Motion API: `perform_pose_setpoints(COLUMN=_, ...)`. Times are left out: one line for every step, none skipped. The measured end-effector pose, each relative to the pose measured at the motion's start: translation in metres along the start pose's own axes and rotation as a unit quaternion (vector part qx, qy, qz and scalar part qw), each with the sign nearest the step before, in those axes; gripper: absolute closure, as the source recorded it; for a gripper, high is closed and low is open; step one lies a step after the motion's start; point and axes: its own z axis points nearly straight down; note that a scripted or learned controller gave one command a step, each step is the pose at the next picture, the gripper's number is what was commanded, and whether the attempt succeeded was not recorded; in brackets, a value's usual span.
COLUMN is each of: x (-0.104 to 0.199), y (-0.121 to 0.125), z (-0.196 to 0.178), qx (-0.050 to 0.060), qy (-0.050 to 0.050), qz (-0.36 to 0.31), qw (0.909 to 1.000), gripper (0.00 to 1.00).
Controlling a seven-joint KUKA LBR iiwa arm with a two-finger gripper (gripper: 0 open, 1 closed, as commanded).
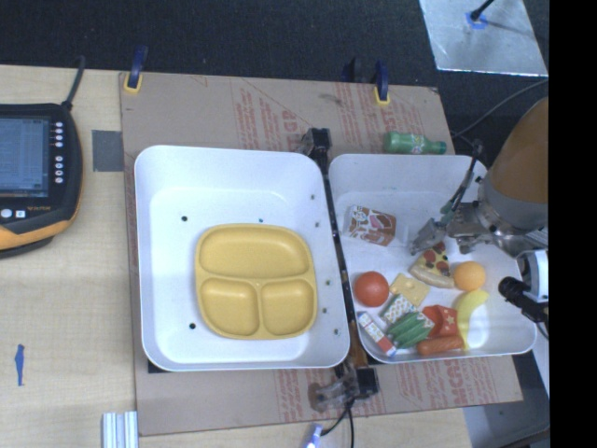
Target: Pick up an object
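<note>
Toy foods, the likely pickings, lie heaped in the shallow white right bin (373,171); the left bin holds a yellow three-compartment plastic tray (256,279). Over the pizza-slice toy (432,268) hangs the two-finger gripper (431,239), jaws narrowly parted, gripping nothing, seemingly poised to descend.

Robot lab, teach pendant (33,180), clamped cardboard (280,110)

I count two white bins (154,180), one yellow divided tray (255,281), one tomato (371,288), one orange (469,275), one green bottle (414,143), one pendant (33,180)
</note>
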Motion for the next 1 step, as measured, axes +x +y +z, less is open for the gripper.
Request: perform_pose_setpoints(x=-0.0288, y=0.0339, z=0.0342, qx=0.002, qy=0.005, qz=0.004, qw=1.0, gripper=0.0)
